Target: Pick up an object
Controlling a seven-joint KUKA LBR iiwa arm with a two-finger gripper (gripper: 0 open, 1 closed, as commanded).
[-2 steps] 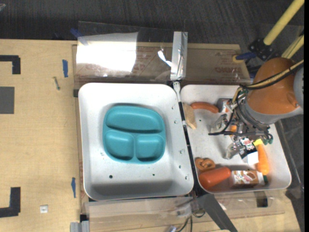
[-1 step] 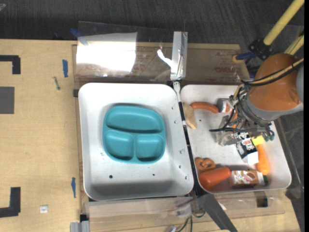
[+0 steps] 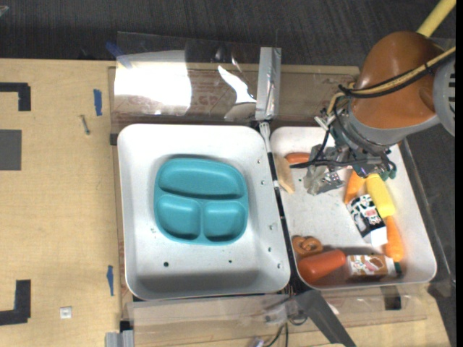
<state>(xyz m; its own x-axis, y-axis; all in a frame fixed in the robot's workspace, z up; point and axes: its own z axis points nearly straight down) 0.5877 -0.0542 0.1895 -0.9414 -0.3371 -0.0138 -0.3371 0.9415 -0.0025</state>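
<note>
Two bins: white and shallow, side by side on the bench, touching along the middle seam.
Left bin (image 3: 137, 194): holds a teal tray.
Tray (image 3: 200, 199): three compartments, lying flat near the middle of the left bin, well apart from the right bin's things.
Right bin (image 3: 419, 259): just right of the tray's bin; every loose object lies in it.
Pretzel (image 3: 307, 246): small and brown, at the near-left corner of the right bin.
Bottle (image 3: 343, 264): orange-red with a printed label, lying on its side along the right bin's near wall, just beside the pretzel.
Gripper (image 3: 327, 173): low in the far part of the right bin; whether its fingers are spread or closed cannot be told, and nothing is seen between them.
Yellow piece (image 3: 380, 196): just right of the gripper, long, slanting toward the near wall.
Carton (image 3: 367, 214): black and white, touching the yellow piece's left side.
Carrot (image 3: 394, 238): orange, near the right bin's right wall, just past the yellow piece.
</note>
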